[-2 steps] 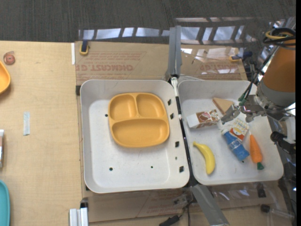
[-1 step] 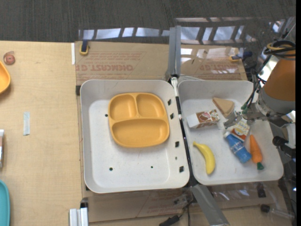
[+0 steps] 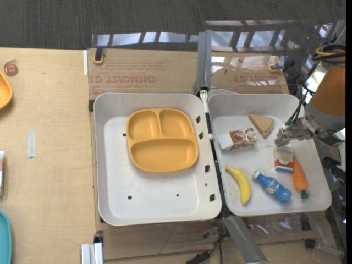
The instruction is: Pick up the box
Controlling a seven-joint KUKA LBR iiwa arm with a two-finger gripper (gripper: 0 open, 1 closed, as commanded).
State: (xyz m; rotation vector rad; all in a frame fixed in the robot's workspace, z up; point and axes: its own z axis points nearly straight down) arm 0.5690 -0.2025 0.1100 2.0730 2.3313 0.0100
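In the right bin, the pincer, grip state untellable, hovers between box and carton; it might grab the carton.

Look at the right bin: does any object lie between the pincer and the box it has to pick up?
Nothing visible does. The pincer hovers at the right bin's right side, and the box lies to its left on bare white floor. The sandwich wedge sits just above that line, touching neither.
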